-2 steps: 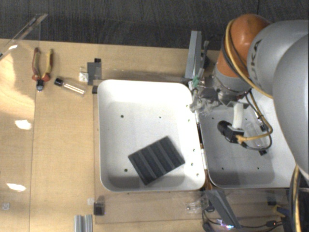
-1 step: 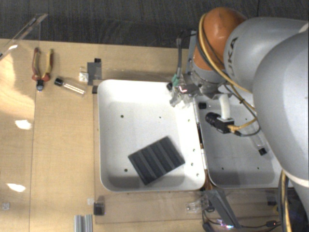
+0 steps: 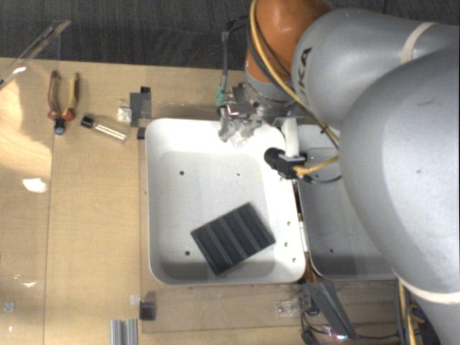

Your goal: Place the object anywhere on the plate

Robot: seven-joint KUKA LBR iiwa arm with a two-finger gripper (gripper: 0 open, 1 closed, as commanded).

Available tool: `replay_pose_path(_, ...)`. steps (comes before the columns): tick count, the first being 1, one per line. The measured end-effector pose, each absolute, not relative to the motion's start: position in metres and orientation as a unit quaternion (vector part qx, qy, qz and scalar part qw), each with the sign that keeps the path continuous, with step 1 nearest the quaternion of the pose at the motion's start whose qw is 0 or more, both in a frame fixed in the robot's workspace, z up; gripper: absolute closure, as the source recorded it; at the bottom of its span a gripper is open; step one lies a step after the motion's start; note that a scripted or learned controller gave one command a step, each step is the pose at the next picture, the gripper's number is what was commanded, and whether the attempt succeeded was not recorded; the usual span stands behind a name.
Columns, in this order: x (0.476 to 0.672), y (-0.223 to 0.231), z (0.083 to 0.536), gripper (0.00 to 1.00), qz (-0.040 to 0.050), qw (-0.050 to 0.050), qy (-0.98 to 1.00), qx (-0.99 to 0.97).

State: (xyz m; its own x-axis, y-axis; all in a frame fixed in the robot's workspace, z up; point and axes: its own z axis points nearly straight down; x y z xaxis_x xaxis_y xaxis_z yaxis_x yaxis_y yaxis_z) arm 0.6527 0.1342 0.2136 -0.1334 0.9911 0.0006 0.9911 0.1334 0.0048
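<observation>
Lying on the tan wooden bench (image 3: 86, 214) at far left, red-handled pliers (image 3: 61, 100) rest beside a small clear vial (image 3: 105, 128) with a black cap. Right of them a small black and grey bracket (image 3: 141, 105) sits at the far left corner of the left bin (image 3: 162, 214), a shallow, glossy white tray with rounded corners. Inside it, toward the near side, lies the plate (image 3: 233, 237): a flat, dark grey, ridged rectangle with parallel grooves. Its long axis runs on a slant, from near-left up to far-right, and the grooves follow that line. At the bin's far rim, toward its right, hangs the gripper (image 3: 237, 126), a pale metal claw; its state cannot be told from this angle, and nothing can be seen between its tips. Above it sits the orange band (image 3: 287, 13), then the smooth grey arm (image 3: 402, 135), which covers much of the right bin (image 3: 338, 228). Yellow and black cables (image 3: 302, 167) loop just right of the claw.
</observation>
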Motion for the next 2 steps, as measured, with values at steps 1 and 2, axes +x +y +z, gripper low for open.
replay_pose_path(1, 0.604, 0.202, 0.138, 1.0, 0.0001, 0.0, 0.671, 0.742)
replay_pose_path(2, 0.669, 0.237, 0.134, 1.0, 0.0021, 0.001, 0.824, 0.566)
